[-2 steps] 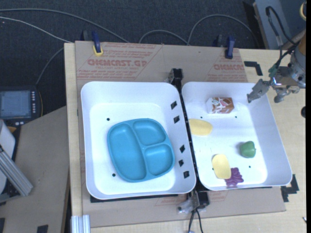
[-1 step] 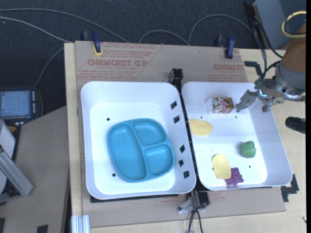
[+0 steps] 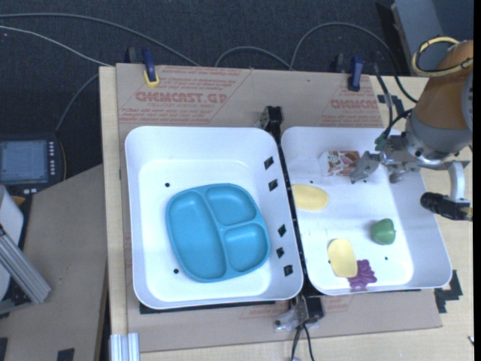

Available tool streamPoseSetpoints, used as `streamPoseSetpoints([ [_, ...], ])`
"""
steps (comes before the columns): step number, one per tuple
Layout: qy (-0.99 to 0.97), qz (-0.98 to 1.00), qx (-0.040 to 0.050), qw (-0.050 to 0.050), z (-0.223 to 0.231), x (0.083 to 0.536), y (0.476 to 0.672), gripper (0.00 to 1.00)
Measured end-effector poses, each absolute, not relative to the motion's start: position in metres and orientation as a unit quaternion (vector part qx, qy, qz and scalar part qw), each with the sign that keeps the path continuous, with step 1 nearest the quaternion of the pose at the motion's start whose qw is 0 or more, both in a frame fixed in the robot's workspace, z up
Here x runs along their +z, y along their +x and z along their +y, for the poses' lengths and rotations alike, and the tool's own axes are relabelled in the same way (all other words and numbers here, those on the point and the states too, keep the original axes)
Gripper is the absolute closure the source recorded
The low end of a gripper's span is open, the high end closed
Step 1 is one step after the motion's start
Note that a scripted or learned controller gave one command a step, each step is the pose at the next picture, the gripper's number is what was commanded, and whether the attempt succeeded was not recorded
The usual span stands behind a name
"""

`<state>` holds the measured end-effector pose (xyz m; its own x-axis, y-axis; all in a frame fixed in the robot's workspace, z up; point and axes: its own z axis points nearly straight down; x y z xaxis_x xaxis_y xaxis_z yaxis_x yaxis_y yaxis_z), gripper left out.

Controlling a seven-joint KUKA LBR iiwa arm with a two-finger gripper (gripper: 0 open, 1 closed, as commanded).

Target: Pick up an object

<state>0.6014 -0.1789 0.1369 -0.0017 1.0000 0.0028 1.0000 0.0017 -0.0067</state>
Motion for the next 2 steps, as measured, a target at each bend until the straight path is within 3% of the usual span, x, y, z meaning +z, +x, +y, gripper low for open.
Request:
streamPoseSetpoints([
  [1,-0.707,-0.707,0.0016,0.003,-0.178,0.084,0.6,0.0],
  [2,-0.707,-0.707,-0.0008,0.0,-0.178,0.099,0.603,1.0],
])
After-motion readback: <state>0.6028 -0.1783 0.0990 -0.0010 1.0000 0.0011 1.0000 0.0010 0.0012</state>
